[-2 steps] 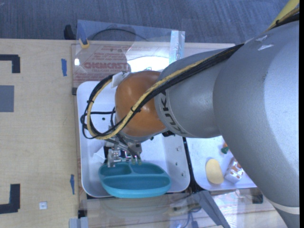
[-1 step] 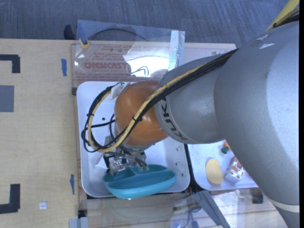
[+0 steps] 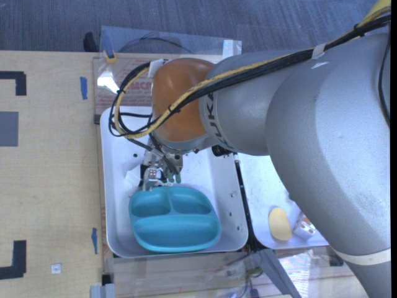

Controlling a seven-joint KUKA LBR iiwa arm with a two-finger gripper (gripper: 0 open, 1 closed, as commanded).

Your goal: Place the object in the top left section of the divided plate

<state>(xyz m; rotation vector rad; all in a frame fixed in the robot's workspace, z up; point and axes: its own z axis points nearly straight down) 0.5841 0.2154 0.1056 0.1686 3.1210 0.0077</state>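
Note:
A teal divided plate (image 3: 174,220) lies in the left white bin (image 3: 115,185), toward its front. It has two smaller sections at its far side and one large section at the near side. My gripper (image 3: 159,174) hangs just above the plate's far left edge, under the orange wrist band. Something small with green and white shows at the fingertips, too small to name or to say whether it is held. The arm's grey body covers most of the right side of the view.
In the right bin (image 3: 263,185) lie a yellow egg-shaped object (image 3: 280,223) and a small white and red item (image 3: 303,227) beside it. Black and yellow cables loop over the back of the left bin. Blue tape marks dot the wooden bench on the left.

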